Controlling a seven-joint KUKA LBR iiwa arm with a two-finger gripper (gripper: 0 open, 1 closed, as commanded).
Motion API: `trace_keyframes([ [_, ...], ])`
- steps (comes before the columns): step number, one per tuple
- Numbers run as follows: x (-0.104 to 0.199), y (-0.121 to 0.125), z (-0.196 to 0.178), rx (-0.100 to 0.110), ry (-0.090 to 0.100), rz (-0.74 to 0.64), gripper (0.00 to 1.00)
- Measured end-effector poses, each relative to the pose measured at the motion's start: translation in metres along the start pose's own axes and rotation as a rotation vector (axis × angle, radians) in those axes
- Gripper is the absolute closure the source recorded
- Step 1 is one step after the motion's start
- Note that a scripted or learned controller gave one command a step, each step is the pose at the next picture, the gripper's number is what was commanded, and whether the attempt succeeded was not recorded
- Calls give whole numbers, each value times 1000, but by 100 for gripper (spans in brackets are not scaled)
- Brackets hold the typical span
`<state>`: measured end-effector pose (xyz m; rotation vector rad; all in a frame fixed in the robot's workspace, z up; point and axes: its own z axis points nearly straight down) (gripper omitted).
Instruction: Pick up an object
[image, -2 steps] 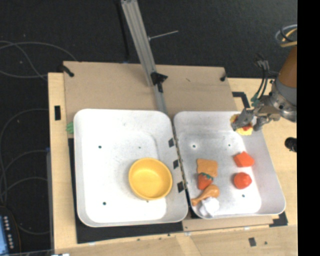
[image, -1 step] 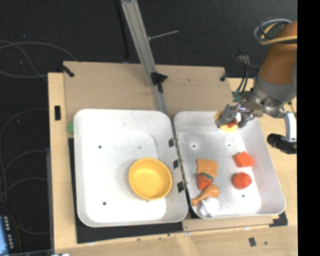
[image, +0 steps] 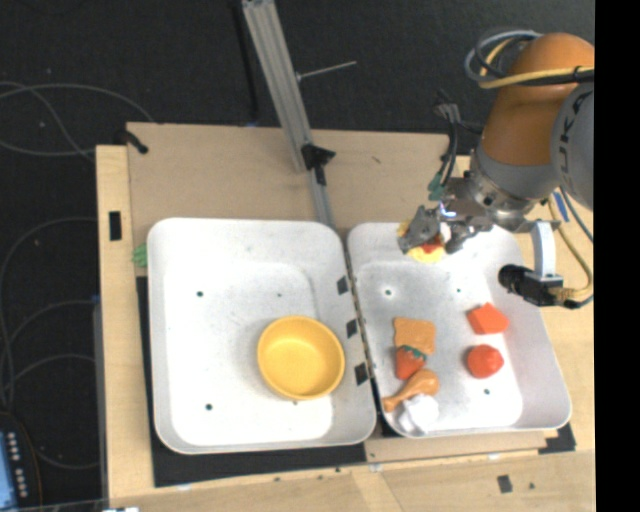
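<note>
Fingers (image: 432, 240) grip a yellow toy (image: 430, 252) (orange blocks (image: 487, 320) lie well apart).

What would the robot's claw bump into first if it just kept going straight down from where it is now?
Probably the small yellow object directly beneath the gripper, at the right bin's far edge. Depth is hard to judge; it may already be touching.

Bowl (image: 300, 357) in left bin (image: 200, 250)

Yellow bowl (image: 300, 357), two white bins (image: 200, 270) with sparse dark specks, orange block (image: 488, 319), red-orange rounded piece (image: 484, 361), tan toast slice (image: 414, 333), yellow-and-red item (image: 429, 250), grey arm (image: 520, 120) with orange band, tan bench (image: 230, 170)
</note>
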<state>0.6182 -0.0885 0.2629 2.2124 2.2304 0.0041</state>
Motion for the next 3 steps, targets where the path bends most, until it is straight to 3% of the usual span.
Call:
trace_keyframes([
  [1, 53, 1, -7, -1, 0, 0, 100],
  [3, 165, -9, 19, 3, -1, 2, 100],
])
